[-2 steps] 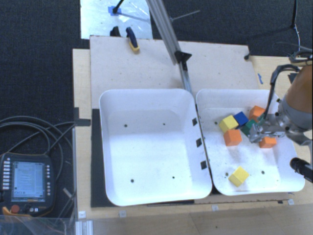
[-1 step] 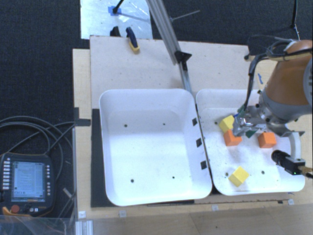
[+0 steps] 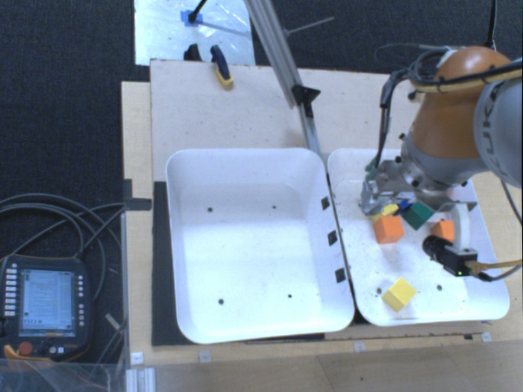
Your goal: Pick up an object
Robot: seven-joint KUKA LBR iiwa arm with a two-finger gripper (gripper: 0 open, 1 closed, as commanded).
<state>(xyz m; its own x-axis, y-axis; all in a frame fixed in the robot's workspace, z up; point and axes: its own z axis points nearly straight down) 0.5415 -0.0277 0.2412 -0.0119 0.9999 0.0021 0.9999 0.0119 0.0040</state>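
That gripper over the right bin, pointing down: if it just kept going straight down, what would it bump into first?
Most likely the small pile right below the gripper: a yellow piece beside the orange block and green block. Depth is hard to judge from this slanted view, so it could instead reach the right bin floor.

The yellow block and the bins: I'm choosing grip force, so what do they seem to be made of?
Yellow block: probably foam or painted wood; matte, uniform colour, crisp edges, no glare. The look leaves it open. Right bin and left bin: likely moulded plastic; smooth white walls, rounded corners, faint sheen.
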